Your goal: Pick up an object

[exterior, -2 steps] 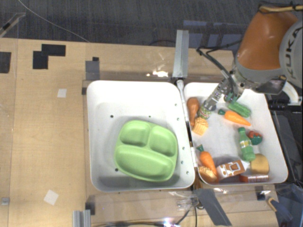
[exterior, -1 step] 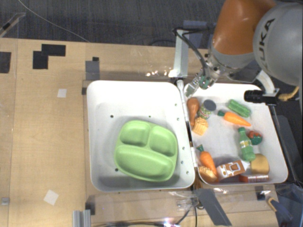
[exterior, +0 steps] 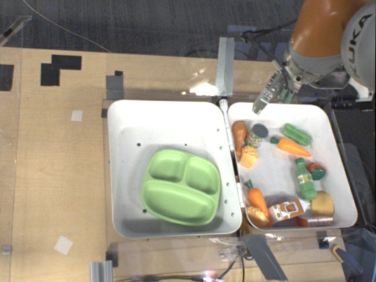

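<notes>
We judge ourselves at the approach: the pincer (exterior: 262, 103), whether open or closed we cannot tell, hangs above the right bin (exterior: 335, 128), holding nothing we can see, over two carrots (exterior: 292, 148), one green bottle (exterior: 304, 181) and other toys; next comes descent onto one, while one green tray (exterior: 181, 185) fills the left bin (exterior: 129, 122).

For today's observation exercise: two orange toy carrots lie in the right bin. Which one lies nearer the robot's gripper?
The orange toy carrot beside the green toy pickle, near the bin's far side; the other carrot lies toward the near edge.
</notes>
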Controlling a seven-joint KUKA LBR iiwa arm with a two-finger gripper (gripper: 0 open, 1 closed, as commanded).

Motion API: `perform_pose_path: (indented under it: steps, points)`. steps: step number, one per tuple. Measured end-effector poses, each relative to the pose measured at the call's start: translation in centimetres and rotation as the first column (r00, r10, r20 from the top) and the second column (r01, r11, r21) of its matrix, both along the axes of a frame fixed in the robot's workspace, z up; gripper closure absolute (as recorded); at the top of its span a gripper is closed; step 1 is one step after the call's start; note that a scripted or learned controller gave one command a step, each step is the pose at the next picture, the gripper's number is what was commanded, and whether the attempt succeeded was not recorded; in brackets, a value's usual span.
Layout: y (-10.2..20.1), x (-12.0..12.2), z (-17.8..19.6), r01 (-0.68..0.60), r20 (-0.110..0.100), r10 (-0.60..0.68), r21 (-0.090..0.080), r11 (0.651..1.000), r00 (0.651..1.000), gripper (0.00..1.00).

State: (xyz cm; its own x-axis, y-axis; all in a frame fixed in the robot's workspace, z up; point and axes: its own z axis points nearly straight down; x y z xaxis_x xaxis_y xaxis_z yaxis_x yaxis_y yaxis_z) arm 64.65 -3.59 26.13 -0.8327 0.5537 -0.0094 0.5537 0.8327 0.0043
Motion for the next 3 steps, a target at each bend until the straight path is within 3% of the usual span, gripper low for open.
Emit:
perform_pose_path:
  steps: [1,2,3]
  points:
    - [-3.1,1.1,-5.9,-0.612,-0.003,0.612,-0.003,0.791,0.791,1.00]
    - [-4.7,2.5,1.8,-0.457,0.004,0.457,-0.006,0.890,0.890,1.00]
    - [-12.2,0.7,-9.4,-0.619,-0.008,0.619,-0.001,0.785,0.785,1.00]
